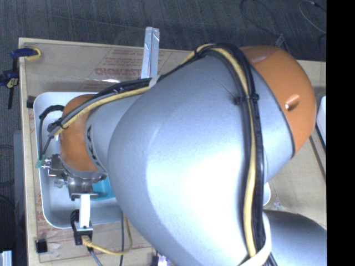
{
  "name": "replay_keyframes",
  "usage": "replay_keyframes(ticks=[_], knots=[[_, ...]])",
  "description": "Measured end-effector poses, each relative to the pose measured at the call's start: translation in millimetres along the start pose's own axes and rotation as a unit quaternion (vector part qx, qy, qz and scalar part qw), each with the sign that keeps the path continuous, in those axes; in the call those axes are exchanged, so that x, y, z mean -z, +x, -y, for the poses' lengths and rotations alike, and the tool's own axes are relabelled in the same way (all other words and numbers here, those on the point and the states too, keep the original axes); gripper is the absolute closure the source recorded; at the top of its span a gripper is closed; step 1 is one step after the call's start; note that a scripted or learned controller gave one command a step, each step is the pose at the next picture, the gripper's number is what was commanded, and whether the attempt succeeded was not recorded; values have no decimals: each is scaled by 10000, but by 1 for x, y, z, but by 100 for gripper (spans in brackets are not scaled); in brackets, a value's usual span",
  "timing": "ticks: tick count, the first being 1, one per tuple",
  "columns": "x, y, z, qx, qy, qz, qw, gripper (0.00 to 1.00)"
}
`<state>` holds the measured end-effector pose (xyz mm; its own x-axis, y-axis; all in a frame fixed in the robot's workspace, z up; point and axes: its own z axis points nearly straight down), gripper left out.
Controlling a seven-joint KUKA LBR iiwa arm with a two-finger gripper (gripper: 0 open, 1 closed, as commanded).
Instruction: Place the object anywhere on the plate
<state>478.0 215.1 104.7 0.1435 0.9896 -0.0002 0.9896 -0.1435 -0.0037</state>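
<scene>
Blue object in left bin, just beside wrist, arm above

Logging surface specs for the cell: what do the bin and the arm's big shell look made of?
Bin: looks like white moulded plastic, smooth with a soft sheen and rounded corners. Arm shell: smooth silver-grey casing, satin highlights; painted metal or plastic, can't tell. Orange band: glossy, same uncertainty.

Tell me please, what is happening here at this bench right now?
The grey robot arm with an orange band reaches from the right and covers most of the bench. Its wrist hangs over the shallow white bin on the left. A small turquoise object lies in that bin beside the wrist. Whether it is gripped cannot be told.
</scene>
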Motion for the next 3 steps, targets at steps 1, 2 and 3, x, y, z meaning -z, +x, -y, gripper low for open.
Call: replay_keyframes(ticks=[1,2,3], knots=[[157,-61,-82,-628,5,4,9980,100],[-13,-59,-13,195,-3,1,9998,100],[-13,-3,1,-1321,-29,20,9912,100]])
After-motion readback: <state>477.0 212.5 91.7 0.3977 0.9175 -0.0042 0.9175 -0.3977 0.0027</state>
